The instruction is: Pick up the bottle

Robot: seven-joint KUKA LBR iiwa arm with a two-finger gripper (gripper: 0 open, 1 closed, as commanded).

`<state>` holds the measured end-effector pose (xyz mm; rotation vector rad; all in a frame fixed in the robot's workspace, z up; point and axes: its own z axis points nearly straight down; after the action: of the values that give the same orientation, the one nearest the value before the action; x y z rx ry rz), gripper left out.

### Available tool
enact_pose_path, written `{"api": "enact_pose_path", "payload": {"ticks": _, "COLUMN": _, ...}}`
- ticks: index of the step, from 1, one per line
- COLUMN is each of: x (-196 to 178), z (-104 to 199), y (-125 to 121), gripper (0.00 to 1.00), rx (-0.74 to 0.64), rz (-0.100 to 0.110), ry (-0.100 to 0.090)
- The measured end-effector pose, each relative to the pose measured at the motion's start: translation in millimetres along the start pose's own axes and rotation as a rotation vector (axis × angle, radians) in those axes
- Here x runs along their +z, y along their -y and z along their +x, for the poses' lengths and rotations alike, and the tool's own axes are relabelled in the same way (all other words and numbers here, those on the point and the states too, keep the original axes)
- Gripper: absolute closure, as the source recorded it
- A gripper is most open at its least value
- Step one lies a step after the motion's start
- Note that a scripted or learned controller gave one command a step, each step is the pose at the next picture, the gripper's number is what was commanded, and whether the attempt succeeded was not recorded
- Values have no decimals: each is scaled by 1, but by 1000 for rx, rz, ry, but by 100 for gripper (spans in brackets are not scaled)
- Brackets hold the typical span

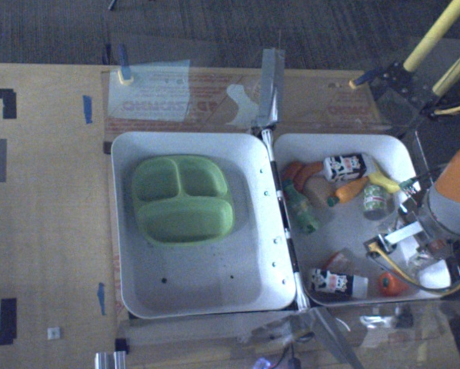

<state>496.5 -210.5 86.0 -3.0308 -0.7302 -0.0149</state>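
The right bin (345, 237) holds several bottles. A green bottle (301, 211) lies along its left wall. One white bottle with black cow patches (344, 166) lies at the back, and a second like it (336, 283) lies at the front. A small clear bottle (375, 199) stands near the middle right. My gripper (424, 254) hangs over the bin's front right corner, right of the front cow-patch bottle and apart from all the bottles. Nothing shows between its fingers.
A green divided plate (182, 198) lies in the left bin (207, 283). In the right bin are also an orange carrot (348, 191), a yellow banana (385, 181), a red tomato (392, 284) and a brown item (311, 180). A metal divider (280, 206) separates the bins.
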Motion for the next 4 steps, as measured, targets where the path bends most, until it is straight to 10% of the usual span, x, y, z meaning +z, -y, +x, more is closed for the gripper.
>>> {"api": "enact_pose_path", "payload": {"ticks": 1, "x": -100, "z": 120, "y": -72, "gripper": 0, "rx": 160, "rz": -18, "ry": 19}}
{"api": "enact_pose_path", "payload": {"ticks": 2, "x": -11, "z": 78, "y": -17, "gripper": 0, "rx": -130, "rz": -21, "ry": 13}}
{"api": "enact_pose_path", "payload": {"ticks": 3, "x": -12, "z": 154, "y": 14, "gripper": 0, "rx": -262, "rz": -14, "ry": 26}}
{"api": "enact_pose_path", "payload": {"ticks": 4, "x": 3, "z": 100, "y": 70, "gripper": 0, "rx": -82, "rz": -21, "ry": 14}}
